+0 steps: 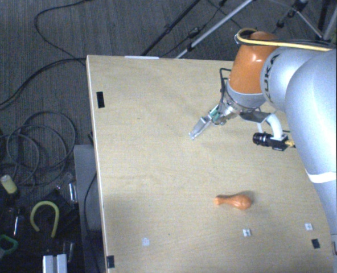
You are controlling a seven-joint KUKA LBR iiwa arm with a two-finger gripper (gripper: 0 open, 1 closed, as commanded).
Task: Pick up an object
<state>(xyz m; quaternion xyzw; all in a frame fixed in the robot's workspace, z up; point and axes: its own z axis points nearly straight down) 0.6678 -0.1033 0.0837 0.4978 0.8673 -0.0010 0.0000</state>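
The grey arm point(305, 107) enters from the 3 o'clock side and fills the upper right of the view, its thick silver link running down that side while the orange band point(251, 64) caps the wrist near 1 o'clock. From the wrist the tool slants down and toward 8 o'clock, ending in the gripper point(198, 131), whose pale, translucent tip sits low over the tan surface point(151, 169) slightly above the centre of the board. The tip looks like one slim wedge; whether the jaws are spread or closed cannot be told from this angle, and nothing is visible between them. A small black fitting point(269, 140) hangs off the wrist's underside on a white bracket, toward 4 o'clock from the tip. The task's thing, an orange pear-shaped object point(235, 201) with a narrow neck pointing toward 9 o'clock, lies flat on the surface at about 5 o'clock from the gripper, well apart from it and untouched. Beyond the board's 9 o'clock edge, the dark carpet floor point(37, 50) carries loops of black cable point(32, 147) and a yellow-green hook-shaped tool point(43, 215).
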